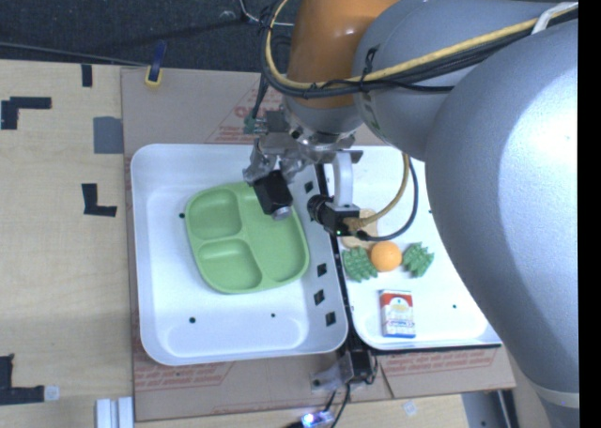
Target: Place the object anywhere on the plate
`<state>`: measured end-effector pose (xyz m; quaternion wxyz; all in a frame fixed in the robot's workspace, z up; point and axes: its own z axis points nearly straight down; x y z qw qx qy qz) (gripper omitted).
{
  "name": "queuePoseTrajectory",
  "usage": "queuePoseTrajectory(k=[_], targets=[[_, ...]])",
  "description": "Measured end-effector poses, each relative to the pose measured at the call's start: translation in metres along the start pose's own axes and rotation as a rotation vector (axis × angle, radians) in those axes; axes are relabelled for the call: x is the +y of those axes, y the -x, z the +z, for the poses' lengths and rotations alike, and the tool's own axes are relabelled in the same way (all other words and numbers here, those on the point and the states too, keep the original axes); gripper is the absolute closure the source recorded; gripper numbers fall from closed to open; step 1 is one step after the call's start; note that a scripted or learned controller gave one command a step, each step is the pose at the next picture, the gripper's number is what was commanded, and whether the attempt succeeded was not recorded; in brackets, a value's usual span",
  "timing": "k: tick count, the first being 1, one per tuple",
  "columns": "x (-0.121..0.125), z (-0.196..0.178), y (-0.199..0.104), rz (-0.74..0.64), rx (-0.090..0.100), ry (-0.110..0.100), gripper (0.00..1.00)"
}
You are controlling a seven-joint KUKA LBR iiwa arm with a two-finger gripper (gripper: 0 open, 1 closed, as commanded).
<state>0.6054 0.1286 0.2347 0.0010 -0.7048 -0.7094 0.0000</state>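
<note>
A green divided plate (246,240) lies in the left white bin (164,323). My gripper (274,191) hangs over the plate's upper right rim, low above it. I see no object clearly held at its tip. In the right white bin (451,323) lie an orange ball (385,255), two green leafy pieces (357,263) (419,259) on either side of it, and a small red, white and blue box (397,313). The arm hides the back part of the right bin.
The arm's big grey link (507,163) and orange band (329,22) cover the upper right of the view. Cables loop beside the wrist (406,201). The bins rest on a cardboard sheet (188,107) on the wooden bench (56,257).
</note>
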Motion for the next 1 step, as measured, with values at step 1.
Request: queuePoseTrajectory(k=[1], targets=[[0.0000,0.0003,0.0031,0.004,-0.002,-0.001,0.00]])
